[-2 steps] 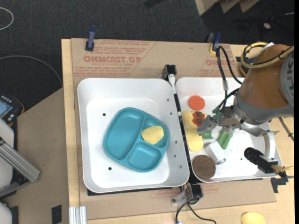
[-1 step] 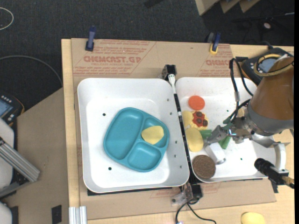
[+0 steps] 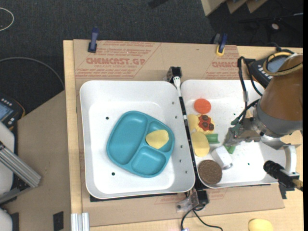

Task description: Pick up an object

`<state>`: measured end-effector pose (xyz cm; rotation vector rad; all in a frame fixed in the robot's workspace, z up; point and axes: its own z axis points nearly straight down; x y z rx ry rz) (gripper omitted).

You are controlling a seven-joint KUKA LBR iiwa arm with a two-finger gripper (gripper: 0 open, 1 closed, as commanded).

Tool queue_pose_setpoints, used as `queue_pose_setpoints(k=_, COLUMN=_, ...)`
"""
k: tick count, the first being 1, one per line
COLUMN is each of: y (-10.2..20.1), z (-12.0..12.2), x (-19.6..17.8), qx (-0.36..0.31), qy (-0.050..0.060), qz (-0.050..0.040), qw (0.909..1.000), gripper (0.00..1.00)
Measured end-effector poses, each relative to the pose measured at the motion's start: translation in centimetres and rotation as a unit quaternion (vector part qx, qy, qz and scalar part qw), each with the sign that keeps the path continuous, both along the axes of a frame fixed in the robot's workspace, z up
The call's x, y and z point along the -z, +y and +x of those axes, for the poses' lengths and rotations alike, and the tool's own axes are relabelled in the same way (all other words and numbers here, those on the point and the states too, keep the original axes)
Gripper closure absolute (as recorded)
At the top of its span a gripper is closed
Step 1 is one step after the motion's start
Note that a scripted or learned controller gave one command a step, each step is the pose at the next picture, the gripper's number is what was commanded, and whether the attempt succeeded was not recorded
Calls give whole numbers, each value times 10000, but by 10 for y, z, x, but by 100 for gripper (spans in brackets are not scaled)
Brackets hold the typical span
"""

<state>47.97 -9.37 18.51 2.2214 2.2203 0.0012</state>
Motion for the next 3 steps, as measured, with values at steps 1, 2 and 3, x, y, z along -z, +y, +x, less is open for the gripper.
queue_pose_setpoints(k=1, y=17, z=2, x=-103, qx=-19, qy=-59, qz=-5, qw=10000, gripper=100)
queue_pose_setpoints(k=2, y=128, z=0, x=-123, qx=-62, qy=-18, qz=14, qw=10000, gripper=100)
queue_pose_setpoints(k=3, y=169, z=0, x=-207, qx=-35, qy=-48, qz=16, qw=10000, gripper=100)
